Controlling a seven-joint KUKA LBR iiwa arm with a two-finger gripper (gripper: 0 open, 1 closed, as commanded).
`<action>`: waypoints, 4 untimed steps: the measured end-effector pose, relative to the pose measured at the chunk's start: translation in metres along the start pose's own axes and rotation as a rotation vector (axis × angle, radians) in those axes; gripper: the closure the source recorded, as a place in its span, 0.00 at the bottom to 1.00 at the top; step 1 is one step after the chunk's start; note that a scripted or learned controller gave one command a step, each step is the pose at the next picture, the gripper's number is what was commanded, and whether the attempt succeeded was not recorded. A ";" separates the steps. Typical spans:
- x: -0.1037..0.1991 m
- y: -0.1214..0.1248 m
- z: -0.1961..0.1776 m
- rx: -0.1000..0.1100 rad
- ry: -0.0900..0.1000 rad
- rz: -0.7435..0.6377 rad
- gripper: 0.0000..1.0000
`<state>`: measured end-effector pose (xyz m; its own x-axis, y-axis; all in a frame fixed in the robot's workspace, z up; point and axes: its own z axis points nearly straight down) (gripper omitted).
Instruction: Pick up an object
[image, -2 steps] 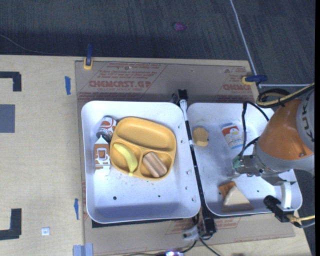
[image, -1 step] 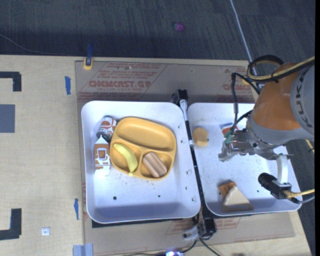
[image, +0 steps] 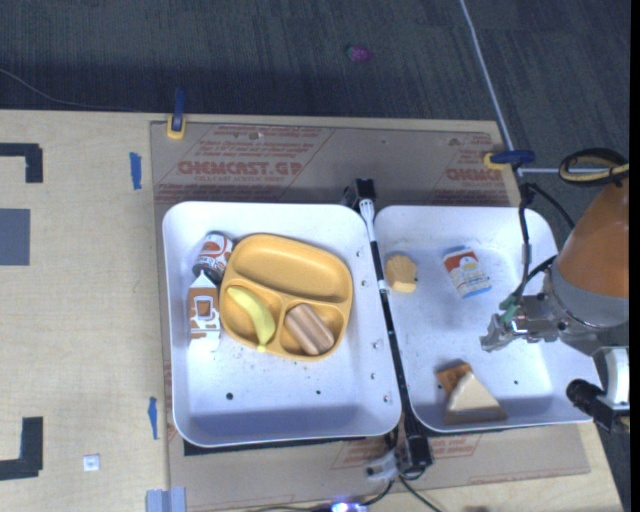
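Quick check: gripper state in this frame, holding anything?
Gripper: over the right bin, nothing visibly held; open or closed cannot be told.

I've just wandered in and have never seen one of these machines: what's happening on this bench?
A robot arm reaches in from the right over the right-hand bin, trying to pick something up. Its pincer hangs above the bin floor between a small carton and a sandwich wedge; a round biscuit lies nearby. The left bin holds a yellow divided plate with a banana and a sausage.
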<state>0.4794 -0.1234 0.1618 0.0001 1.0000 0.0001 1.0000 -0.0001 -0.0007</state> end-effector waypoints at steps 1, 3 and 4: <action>0.008 0.028 0.062 0.000 0.000 0.000 1.00; 0.028 0.000 0.010 0.001 0.000 0.000 1.00; 0.157 0.019 -0.023 -0.001 0.001 -0.002 1.00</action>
<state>0.4988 0.0335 0.1846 -0.0020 1.0000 0.0010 1.0000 0.0020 0.0002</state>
